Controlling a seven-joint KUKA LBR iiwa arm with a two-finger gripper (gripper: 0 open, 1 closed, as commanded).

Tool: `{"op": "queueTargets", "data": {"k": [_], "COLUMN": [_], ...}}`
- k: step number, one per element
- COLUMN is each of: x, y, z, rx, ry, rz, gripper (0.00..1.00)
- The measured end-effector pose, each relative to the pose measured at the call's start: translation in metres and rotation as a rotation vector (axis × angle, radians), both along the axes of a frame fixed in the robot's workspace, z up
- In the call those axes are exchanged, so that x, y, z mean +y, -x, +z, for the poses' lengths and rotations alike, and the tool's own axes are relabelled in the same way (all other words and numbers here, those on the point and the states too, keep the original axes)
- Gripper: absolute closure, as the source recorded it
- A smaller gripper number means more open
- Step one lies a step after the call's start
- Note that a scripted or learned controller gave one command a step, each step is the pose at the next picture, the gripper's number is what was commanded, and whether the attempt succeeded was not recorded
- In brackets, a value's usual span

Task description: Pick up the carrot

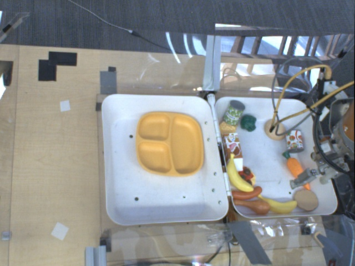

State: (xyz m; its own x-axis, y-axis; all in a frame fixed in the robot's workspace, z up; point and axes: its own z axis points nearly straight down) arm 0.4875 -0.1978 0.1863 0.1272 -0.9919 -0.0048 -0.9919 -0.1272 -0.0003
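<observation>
Labels are carried by a small can (294, 141) with a red-and-white wrapper in the right bin (260, 165) and by a green-labelled can (233, 114) near that bin's upper left corner, but no writing on either can be read; a red-and-white packet (233, 146) by the bin's left wall is likewise too small to be read. The carrot (294, 165) is seen as a short orange piece with a green tip at its upper end, lying at a slant in the right part of the right bin, just below the red-and-white can. The end effector (304, 177) is seen just below and to the right of the carrot, at the carrot's lower end, with grey metal parts over the bin floor; whether it is apart or together cannot be told. A brown potato (306, 199) lies just below it, and a banana (239, 177) lies along the bin's left side. In the left bin (119, 165) a yellow divided plate (169, 143) is set. Both bins rest on the light wooden worktop (50, 165).
</observation>
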Motion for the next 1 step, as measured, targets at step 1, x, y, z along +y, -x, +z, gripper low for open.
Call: {"op": "queueTargets", "data": {"k": [1], "x": [0.0050], "y": [-0.0540], "z": [-0.0721], "rx": [-0.002], "ry": [0.000], "rz": [-0.275], "gripper": [0.00]}}
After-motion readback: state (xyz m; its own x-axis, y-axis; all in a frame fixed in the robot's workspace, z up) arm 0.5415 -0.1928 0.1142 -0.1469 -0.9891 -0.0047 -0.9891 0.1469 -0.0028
